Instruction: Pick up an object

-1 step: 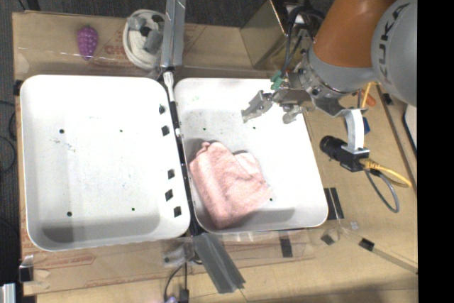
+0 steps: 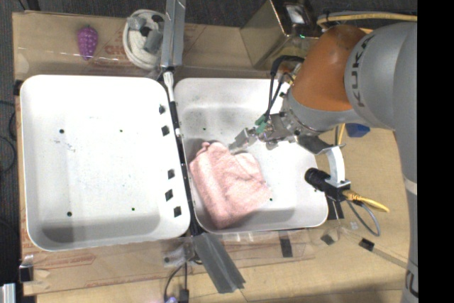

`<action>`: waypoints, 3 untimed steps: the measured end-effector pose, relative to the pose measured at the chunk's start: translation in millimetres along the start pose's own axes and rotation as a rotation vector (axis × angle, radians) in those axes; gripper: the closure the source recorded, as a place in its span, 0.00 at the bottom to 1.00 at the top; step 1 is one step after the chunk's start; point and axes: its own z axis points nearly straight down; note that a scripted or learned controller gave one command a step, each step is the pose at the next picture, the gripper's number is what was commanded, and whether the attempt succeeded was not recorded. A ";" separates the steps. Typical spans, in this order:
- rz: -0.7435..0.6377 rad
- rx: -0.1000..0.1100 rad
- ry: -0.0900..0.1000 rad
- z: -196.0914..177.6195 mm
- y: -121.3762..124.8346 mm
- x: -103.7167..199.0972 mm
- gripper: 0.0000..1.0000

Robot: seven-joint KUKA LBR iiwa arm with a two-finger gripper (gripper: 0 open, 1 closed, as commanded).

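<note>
Cloth (image 2: 228, 182), pink and crumpled into a soft heap, lies in the right bin (image 2: 213, 92), pushed up against that bin's left wall and reaching down close to its near wall; the far half of the bin floor and the strip to the cloth's right are bare white. Reaching in from the right, the grey arm (image 2: 333, 74) with its orange band hangs over the right bin's far right part, and its wrist slants down and to the left, so that the jaws end at the cloth's upper edge, just right of its top corner. Whether the jaws are wide or narrow cannot be told from this slanted view, nor whether they touch the cloth or hang just above it; no fold of the cloth shows between them. The left bin (image 2: 92, 152) stands beside the right one, their walls meeting along a line marked with small black tabs, and its floor shows a few dark specks. On the brown table (image 2: 50, 25) beyond the left bin lie a small purple object (image 2: 87, 41) and, to its right, a white coil (image 2: 144, 39). A grey bar (image 2: 172, 25) stands just beside the coil, above the seam of the bins, and a tan box (image 2: 273, 28) sits beyond the right bin.
</note>
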 end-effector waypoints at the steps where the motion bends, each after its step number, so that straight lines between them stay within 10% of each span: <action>1: 0.087 -0.007 -0.002 -144.9 -6.8 37.2 0.00; 3: -0.085 -0.006 -0.001 86.9 -7.8 -44.7 0.00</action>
